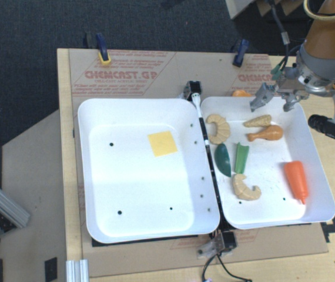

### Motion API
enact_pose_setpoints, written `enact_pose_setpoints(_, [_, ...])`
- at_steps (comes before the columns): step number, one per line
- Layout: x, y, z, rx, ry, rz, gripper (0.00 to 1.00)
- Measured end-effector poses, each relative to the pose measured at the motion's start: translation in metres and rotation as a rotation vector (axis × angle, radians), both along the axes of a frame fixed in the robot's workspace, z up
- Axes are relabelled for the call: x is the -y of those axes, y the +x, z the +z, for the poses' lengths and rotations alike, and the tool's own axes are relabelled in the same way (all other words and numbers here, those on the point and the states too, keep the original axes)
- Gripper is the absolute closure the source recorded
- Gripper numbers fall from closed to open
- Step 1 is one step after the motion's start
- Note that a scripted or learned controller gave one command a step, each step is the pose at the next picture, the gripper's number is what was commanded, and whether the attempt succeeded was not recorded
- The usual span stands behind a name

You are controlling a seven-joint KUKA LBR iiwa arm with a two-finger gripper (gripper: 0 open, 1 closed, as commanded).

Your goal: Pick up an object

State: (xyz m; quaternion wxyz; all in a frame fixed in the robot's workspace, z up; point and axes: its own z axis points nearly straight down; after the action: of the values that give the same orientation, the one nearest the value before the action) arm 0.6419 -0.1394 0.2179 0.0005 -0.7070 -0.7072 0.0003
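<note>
My gripper (273,102) hangs above the far edge of the right bin (320,192), its two grey fingers spread apart with nothing between them. Just below it lie a pale tan piece (257,121) and an orange-brown drumstick shape (265,135). Further down the right bin are a beige croissant-like ring (218,127), a dark green pod (223,159), a light green stick (241,157), a beige curved piece (245,188) and an orange carrot (297,180). A yellow square (162,143) lies flat in the left bin (97,216).
A small orange item (241,93) sits on the board just beyond the right bin's far rim. Blue clamps (102,47) (240,51) hold the brown board at its back edge. A black clip (193,90) sits where the two bins meet.
</note>
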Motion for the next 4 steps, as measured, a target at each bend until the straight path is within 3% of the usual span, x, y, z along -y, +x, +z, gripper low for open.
enact_pose_setpoints(1, [-0.025, 0.024, -0.133, -0.005, 0.001, 0.003, 0.00])
enact_pose_setpoints(2, [-0.044, -0.021, -0.133, -0.005, 0.002, -0.001, 0.00])
enact_pose_setpoints(3, [-0.046, -0.012, -0.133, 0.003, -0.001, 0.000, 0.00])
enact_pose_setpoints(4, [-0.046, -0.057, -0.133, -0.004, 0.000, -0.002, 0.00])
